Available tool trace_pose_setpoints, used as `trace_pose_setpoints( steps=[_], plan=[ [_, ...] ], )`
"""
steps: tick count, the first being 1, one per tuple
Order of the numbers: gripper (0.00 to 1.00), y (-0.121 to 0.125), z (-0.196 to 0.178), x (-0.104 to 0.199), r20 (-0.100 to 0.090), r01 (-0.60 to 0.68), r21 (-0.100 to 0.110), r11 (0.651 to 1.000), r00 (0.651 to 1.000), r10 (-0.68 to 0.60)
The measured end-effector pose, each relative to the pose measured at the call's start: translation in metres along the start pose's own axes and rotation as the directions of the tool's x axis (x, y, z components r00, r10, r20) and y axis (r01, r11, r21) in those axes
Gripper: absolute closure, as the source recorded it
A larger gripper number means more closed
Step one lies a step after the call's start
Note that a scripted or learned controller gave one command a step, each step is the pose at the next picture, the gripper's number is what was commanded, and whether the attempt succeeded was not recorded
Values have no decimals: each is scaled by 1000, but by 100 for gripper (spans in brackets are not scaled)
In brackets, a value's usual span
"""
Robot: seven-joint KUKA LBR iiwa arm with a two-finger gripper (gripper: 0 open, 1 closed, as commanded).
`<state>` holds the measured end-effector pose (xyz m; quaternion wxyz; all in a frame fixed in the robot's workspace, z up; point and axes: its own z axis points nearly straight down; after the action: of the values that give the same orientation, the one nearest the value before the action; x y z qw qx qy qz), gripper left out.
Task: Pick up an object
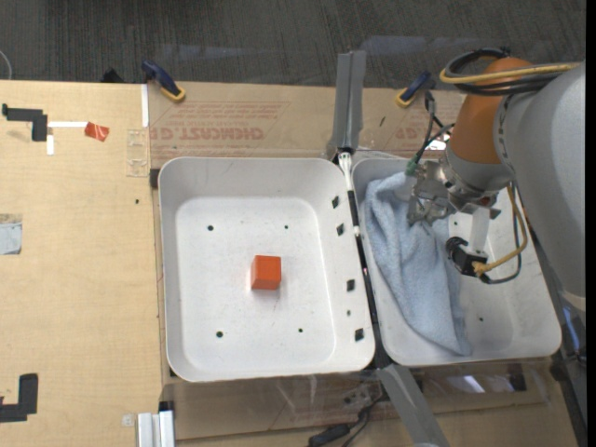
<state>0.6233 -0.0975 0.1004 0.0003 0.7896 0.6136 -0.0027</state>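
In the right bin (pixel 521 338), gripper (pixel 421 214) is down at the upper edge of a light blue towel (pixel 410 268), about 11 o'clock of that bin's floor; can't tell whether it is clenched or released, fingertips lost against the cloth. Towel runs from 11 toward 6 o'clock along the bin's left wall. Orange cube (pixel 266 273) sits alone near centre of the left bin (pixel 186 343), well apart from the gripper, at its 8 o'clock.
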Motion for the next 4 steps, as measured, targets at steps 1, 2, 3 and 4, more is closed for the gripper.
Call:
trace_pose_setpoints(
  steps=[1, 2, 3, 4],
  plan=[
    [100, 0, -91, 86, -2, -186, -1, 983, 983, 186],
    [100, 8, -90, 107, -1, -247, 1, 969, 969, 247],
    [100, 22, -90, 51, -2, -72, 2, 997, 997, 72],
    [100, 42, 6, -18, -3, 74, -7, 997, 997, -74]
  ],
)
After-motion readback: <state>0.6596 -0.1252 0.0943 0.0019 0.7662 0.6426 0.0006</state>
